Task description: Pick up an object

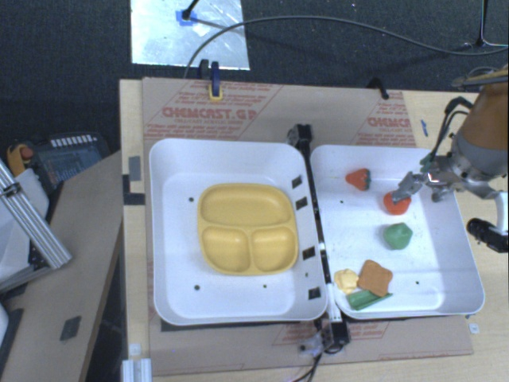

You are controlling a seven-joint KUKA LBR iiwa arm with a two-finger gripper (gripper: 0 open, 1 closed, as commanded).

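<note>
In the right bin (445, 293) lie several small toy foods. A red-orange piece (359, 179) sits near the back, a red round piece (397, 204) to its right, and a green lump (397, 235) below that. Near the front left corner, a brown slice (374, 277) rests beside a yellow piece (346, 279) and a flat green piece (364, 298). My gripper (408, 186) hangs low at the back right of this bin, directly over and touching or nearly touching the red round piece. The arm comes in from the right.
The left bin (171, 213) holds a yellow divided plate (242, 228) with three compartments. A black divider strip (310, 213) runs between the bins. A cable and a blue-yellow clamp (214, 78) lie behind the bins on the cardboard-covered bench.
</note>
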